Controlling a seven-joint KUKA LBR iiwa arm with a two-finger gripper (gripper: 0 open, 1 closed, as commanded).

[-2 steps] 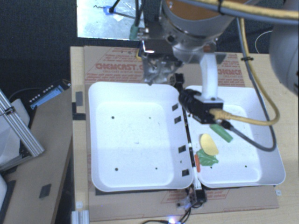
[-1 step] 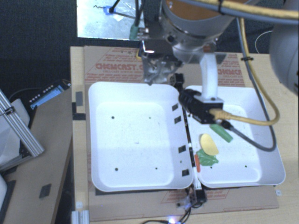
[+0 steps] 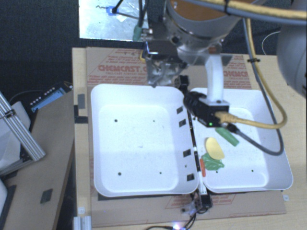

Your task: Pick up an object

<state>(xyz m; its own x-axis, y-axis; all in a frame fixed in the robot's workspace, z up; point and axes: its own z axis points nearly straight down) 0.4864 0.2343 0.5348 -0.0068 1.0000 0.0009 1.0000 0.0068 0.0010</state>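
Note:
The right bin holds several small objects near its left wall. A yellow oval piece lies in the middle of the group. A green stick-shaped piece lies just behind it, and a green leafy piece just in front. A thin red piece lies beside the divider. My gripper hangs at the far edge of the left bin, well behind and to the left of these objects. Nothing shows in its grasp.
A black unit with a yellow cable and a white post hangs over the right bin's far left part, close to the green stick. Cardboard lies under both bins. An aluminium rail stands at the left.

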